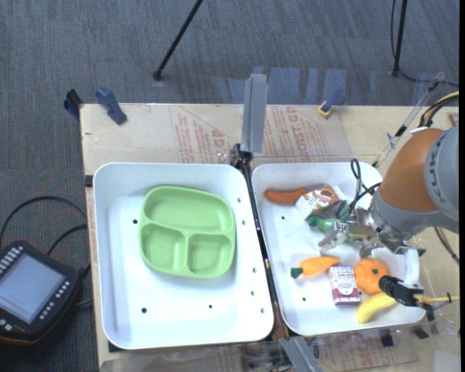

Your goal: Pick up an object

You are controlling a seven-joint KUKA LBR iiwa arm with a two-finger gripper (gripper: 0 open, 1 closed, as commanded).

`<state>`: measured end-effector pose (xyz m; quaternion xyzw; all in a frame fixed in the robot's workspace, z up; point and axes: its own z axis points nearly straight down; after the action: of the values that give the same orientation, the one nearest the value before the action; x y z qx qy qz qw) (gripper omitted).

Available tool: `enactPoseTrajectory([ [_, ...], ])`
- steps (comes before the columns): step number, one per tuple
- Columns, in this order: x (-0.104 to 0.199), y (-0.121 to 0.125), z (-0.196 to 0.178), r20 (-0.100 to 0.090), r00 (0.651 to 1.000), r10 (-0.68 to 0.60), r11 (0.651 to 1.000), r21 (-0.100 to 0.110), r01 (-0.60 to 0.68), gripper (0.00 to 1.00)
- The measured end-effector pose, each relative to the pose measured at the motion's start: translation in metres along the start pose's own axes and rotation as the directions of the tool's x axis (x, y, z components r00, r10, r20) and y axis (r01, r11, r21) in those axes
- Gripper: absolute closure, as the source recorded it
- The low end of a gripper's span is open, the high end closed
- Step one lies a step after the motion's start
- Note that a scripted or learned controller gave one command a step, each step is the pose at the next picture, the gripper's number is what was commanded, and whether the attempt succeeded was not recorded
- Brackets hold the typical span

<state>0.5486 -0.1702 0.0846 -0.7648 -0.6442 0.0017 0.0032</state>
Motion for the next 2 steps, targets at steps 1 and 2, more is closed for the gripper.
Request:
enactPoseTrajectory([
  [1,0.019,0.077,-0.048,0.002,0.998,-0.068,0.998,-0.004,0.068,0.00],
  [2,0.008,-0.009,0.000,0.001,0.997,0.080,0.997,-0.003,-0.080,0.00],
])
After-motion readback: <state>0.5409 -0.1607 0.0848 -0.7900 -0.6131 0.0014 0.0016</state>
